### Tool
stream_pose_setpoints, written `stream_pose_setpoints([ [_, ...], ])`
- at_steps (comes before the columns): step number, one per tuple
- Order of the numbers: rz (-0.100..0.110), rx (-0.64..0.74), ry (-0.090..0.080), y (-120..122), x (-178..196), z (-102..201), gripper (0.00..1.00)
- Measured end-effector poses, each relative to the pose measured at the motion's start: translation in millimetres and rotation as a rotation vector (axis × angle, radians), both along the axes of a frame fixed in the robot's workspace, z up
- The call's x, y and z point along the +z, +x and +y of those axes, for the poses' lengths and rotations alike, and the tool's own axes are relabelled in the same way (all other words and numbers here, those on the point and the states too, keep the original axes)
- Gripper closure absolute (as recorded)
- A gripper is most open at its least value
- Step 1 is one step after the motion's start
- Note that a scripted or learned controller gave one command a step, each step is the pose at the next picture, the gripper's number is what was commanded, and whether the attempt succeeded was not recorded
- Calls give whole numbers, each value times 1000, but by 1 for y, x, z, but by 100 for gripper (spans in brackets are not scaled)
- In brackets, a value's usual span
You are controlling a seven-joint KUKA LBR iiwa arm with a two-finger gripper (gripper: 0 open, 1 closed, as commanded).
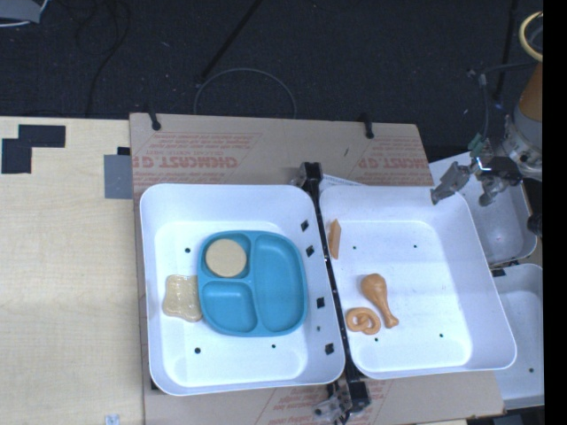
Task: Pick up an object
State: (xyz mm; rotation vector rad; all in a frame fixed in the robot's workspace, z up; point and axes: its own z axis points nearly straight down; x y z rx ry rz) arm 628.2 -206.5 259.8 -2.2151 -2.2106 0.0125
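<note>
Blue divided plate (266, 312) holds tan disc (225, 258); glossy drumstick (379, 297) beside pretzel (362, 320); pincer (469, 187) spread

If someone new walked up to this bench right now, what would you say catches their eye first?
Probably the blue divided plate in the left bin, with a round tan cracker in its upper-left compartment and a pale slice of toast beside its left edge. Next, the right bin holds a drumstick, a pretzel and a small orange block. The gripper hovers over that bin's upper-right corner, carrying nothing.
</note>
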Motion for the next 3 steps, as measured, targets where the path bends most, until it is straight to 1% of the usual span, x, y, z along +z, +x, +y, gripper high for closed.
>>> stream_pose_setpoints([
  [1, -14, 2, -3, 2, 8, 0, 0],
  [2, -7, 2, -1, 2, -56, -1, 0],
  [3, -9, 6, -2, 10, -104, 3, 0],
])
